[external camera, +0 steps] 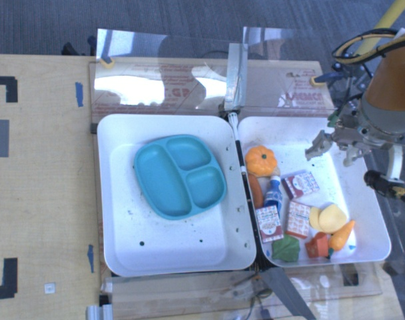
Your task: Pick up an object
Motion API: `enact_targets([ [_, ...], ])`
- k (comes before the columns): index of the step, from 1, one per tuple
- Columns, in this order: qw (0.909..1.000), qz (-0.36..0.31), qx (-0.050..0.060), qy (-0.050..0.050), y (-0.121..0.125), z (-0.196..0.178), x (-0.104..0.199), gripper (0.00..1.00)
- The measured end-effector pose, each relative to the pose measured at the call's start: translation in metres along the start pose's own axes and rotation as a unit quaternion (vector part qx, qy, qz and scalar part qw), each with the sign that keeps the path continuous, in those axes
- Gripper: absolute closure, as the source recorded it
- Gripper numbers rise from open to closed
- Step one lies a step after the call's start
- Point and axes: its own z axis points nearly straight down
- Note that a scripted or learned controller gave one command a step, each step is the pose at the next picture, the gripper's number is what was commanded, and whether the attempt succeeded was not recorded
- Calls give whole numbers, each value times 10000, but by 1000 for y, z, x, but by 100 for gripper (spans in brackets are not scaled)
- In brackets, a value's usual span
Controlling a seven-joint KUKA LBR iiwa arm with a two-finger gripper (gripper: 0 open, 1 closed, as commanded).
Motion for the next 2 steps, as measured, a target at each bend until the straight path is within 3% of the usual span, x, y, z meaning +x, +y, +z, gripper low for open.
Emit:
enact_targets([
  [1, 9998, 191, -41, 5, 32, 83, 75, 0],
  [2, 9998, 201, -41, 11, 32, 83, 74, 0],
])
